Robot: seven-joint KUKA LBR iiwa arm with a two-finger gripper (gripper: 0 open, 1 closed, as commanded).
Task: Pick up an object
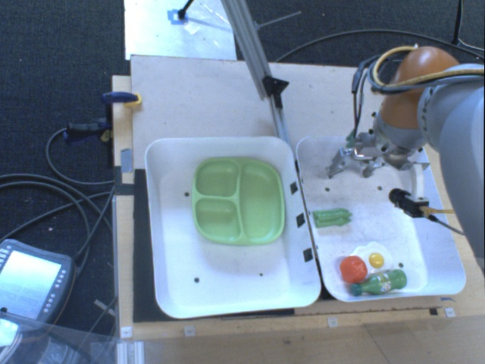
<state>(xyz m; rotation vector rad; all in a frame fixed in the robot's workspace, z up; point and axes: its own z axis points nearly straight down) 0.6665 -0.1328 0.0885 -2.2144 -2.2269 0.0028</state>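
Over right bin (439, 279), far end: gripper (352, 165) hung from grey arm (455, 112) with orange band (417, 70), wrist pointed down. Fingers seen spread apart, nothing held between them. Green pickle-like object (331, 218) lain near bin's left wall; tomato (352, 269), fried egg (373, 258), green bottle (381, 281) grouped at near end. Bottle label unreadable.

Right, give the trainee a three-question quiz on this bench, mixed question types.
1. True or false: the green divided plate lies in the left bin.
2. Which thing lies nearest the tool? A: red tomato; B: green bottle; C: green pepper.
3. Fill in: the fried egg lies in the ___ bin.

Key: 1 true; 2 C; 3 right.
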